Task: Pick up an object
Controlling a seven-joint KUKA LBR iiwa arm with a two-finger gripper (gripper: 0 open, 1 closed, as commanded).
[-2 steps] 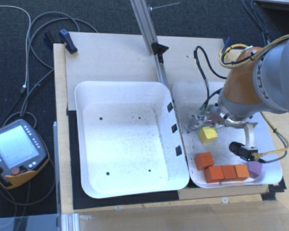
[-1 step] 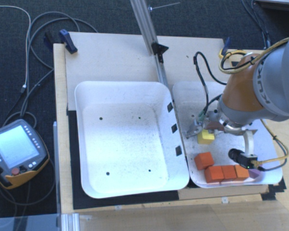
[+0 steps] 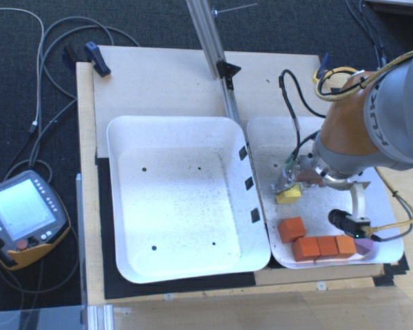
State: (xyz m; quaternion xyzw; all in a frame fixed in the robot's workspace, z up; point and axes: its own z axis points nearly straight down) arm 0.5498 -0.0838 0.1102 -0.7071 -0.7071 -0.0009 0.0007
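Pale wooden bench, two white bins side by side, left bin, right bin, blue clamp at far-left corner

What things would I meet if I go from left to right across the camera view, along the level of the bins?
Teach pendant → left white bin → yellow block, at the gripper → single orange block → row of orange blocks → purple piece.

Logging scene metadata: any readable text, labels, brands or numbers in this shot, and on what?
No text can be read.
Teach pendant: its screen glows pale, and any content on it is too blurred to read.
Black tabs on the left bin's right wall: no lettering to make out.
Orange blocks and yellow block in the right bin: plain faces.
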